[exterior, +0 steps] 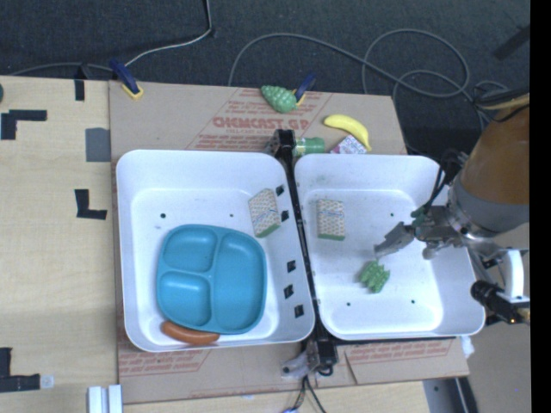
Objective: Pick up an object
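Observation:
My gripper (403,249) hangs over the right bin (430,172), reaching in from the right, open with nothing between its fingers. One finger (386,243) points left and down, ending just above and right of a small green knobbly object (374,276) on the bin floor. A tan-and-green sponge block (331,218) lies flat near the bin's back left, apart from the gripper. In the left bin (138,231) are a blue divided plate (211,278), an orange sausage-shaped item (189,334) at the front, and a second sponge block (265,211) leaning near the right wall.
Behind the bins on the cardboard lie a green toy (279,98), a yellow banana (348,129) and a small packet (349,146). Black clips (293,269) run along the divide between the bins. Cables trail across the dark floor at the back.

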Available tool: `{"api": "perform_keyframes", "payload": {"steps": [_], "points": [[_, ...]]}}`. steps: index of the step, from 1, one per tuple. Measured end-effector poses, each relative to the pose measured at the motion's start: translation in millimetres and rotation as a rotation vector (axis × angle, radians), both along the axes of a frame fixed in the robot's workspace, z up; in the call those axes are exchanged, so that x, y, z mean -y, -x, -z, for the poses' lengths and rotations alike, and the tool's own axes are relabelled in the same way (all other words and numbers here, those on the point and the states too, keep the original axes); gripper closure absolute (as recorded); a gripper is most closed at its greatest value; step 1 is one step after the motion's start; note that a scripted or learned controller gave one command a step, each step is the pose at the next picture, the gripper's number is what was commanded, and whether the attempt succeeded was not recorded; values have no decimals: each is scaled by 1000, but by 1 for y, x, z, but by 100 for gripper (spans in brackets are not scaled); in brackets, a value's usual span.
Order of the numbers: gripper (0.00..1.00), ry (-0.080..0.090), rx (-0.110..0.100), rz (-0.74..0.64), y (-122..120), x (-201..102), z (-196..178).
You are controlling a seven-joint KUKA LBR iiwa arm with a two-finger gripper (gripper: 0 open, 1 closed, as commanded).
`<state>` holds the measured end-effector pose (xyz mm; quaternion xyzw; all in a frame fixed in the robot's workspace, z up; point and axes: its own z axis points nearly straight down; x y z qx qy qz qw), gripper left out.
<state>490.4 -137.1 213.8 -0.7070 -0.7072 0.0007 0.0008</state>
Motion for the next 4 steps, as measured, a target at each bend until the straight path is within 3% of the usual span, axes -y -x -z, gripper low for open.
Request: {"api": "perform_keyframes", "payload": {"steps": [1, 3, 4], "points": [[0, 0, 5, -2, -33, -44, 125], [0, 1, 5, -2, -170, -40, 128], [100, 3, 4, -2, -170, -40, 119]]}}
